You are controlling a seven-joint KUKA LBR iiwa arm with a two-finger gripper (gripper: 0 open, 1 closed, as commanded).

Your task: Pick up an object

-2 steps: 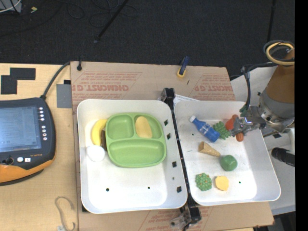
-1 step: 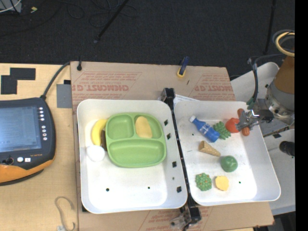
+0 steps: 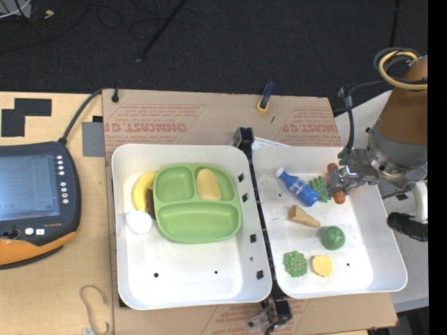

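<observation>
Right of centre in the frame, the end effector (image 3: 340, 181) hangs low over the upper right part of the right bin (image 3: 391, 257); how far it is open cannot be told, and nothing can be seen held in it. A small reddish-orange piece (image 3: 339, 197) lies right at its tip, whether touching or not is unclear.

At the far left of the frame a tablet-like control pendant (image 3: 31, 197) with an orange edge rests on the worktop (image 3: 52, 285). The left bin (image 3: 140, 278) carries a green divided plate (image 3: 195, 202) with a pale yellow piece (image 3: 208, 184) in its upper right compartment. A banana (image 3: 142, 189) lies against the plate's left edge, a white ball (image 3: 139, 222) just below it.

In the right bin, a blue bottle (image 3: 297, 186) lies tilted near the upper left, a green leafy piece (image 3: 321, 185) just beside it. Below sit a tan wedge (image 3: 304, 216), a green ball (image 3: 332, 237), a bumpy green piece (image 3: 295, 263) and a yellow piece (image 3: 322, 265).
</observation>
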